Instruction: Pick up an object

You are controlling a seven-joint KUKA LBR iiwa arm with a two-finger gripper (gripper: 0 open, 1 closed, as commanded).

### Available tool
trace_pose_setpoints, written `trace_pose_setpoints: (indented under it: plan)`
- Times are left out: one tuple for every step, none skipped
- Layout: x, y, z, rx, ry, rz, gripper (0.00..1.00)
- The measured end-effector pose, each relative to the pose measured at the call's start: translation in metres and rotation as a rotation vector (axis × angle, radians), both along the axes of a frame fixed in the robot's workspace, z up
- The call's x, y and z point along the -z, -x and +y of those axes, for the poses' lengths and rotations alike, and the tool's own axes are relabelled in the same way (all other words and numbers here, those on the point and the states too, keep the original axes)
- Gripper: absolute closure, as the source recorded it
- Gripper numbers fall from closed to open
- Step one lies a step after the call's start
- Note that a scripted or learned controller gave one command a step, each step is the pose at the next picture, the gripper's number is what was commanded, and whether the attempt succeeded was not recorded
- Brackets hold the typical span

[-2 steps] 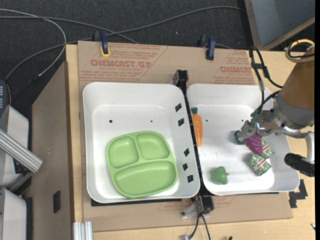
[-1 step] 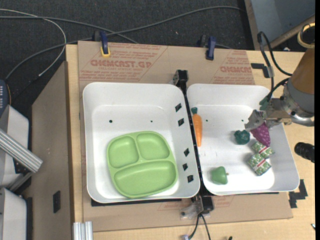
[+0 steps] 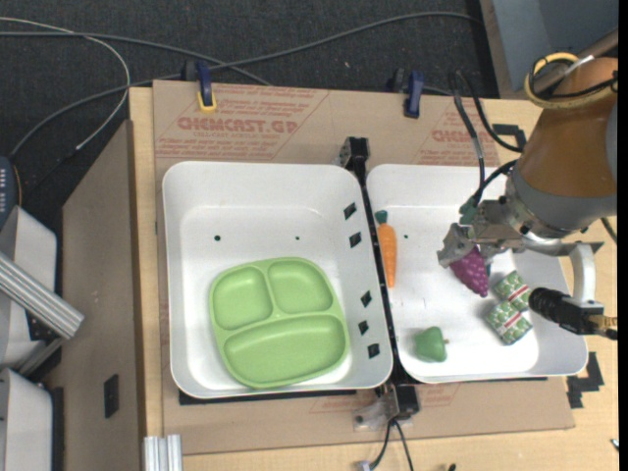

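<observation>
Two bins, and the gripper (image 3: 469,248) low over purple grapes (image 3: 474,272) in the right one
Leftmost lay a green divided plate (image 3: 280,319); right of the divider a carrot (image 3: 388,251) and green pepper (image 3: 430,343), then the grapes just beside two green-and-white packets (image 3: 509,308). The lumpy bunch could slip out, or a packet could get nudged. The wrist hid the fingertips, so I could not tell whether the gripper was clenched or released

Two white bins (image 3: 186,292); one green tray (image 3: 280,320), carrot (image 3: 388,251), grapes (image 3: 473,270), pepper (image 3: 430,343); two patterned packets (image 3: 510,307).
</observation>
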State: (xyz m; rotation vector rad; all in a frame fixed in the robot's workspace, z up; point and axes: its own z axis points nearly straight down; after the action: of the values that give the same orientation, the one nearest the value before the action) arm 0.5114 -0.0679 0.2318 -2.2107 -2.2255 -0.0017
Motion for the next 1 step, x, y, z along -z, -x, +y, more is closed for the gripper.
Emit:
trace_pose_setpoints:
  plan:
    - [0.0041, 0.0084, 0.0473, 0.001, 0.000, 0.001, 1.00]
